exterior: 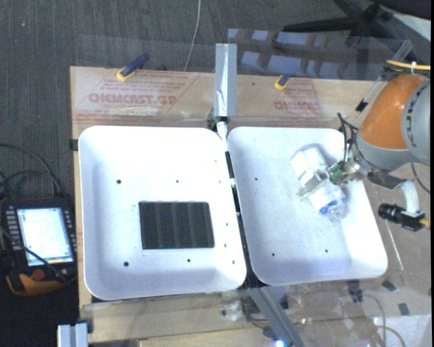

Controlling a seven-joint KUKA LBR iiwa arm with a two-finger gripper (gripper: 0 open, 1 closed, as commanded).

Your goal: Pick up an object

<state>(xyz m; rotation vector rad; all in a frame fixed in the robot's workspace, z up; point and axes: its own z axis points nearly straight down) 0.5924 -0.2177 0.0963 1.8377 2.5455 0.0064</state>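
Note:
In the right bin (275, 259), a small clear plastic object with a blue patch (333, 207) lies near the right wall. My gripper (312, 179) hangs over this bin's upper middle, just up and left of that clear object; whether they touch is unclear. The grey arm with its orange band (389, 121) reaches in from the right. A dark ribbed rectangular pad (176, 225) lies flat in the middle of the left bin (108, 165).
A metal post (225, 85) stands at the back between the bins. Two clamps (132, 66) hold the wooden board behind them. A handheld controller with a lit screen (40, 236) lies on the floor at the left.

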